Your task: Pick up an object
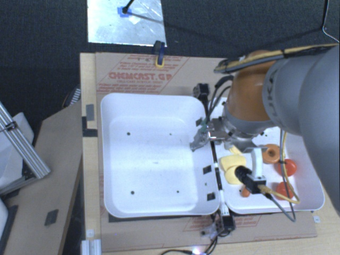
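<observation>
My gripper [200,138] hangs over the right edge of the left white bin [114,158], close to the divider between the two bins. No object shows between it and the bin wall. The right bin [313,198] holds a pale yellow piece [232,163], an orange ring [271,153], a red-orange ball [289,167] and a small orange item [244,192]. The grey arm with its orange band [249,97] covers much of the right bin, hiding whatever lies under it.
Both bins rest on a cardboard sheet [138,73]. A blue and yellow clamp [159,54] grips its far edge, below a shiny metal plate [125,12]. An aluminium rail [21,147] slants at the left.
</observation>
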Robot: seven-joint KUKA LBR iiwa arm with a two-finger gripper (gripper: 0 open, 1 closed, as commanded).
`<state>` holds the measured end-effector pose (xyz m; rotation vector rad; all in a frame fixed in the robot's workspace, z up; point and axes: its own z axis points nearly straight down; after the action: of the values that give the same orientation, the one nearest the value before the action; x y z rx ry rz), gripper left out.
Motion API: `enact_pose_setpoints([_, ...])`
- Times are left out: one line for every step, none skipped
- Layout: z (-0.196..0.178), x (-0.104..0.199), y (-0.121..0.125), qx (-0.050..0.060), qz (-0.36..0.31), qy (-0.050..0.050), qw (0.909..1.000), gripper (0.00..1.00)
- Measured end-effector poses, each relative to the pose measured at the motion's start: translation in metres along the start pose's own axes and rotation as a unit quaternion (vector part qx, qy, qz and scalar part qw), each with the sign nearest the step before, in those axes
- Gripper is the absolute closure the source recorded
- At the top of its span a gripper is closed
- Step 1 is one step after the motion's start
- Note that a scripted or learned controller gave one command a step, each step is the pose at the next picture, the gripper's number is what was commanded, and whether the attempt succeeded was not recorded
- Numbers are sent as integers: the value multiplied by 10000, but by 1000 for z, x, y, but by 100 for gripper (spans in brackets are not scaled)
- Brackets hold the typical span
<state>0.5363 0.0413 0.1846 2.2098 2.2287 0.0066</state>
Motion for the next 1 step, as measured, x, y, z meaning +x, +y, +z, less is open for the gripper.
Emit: enact_pose_setpoints([-187, -25, -42, -63, 20, 6, 10000, 0])
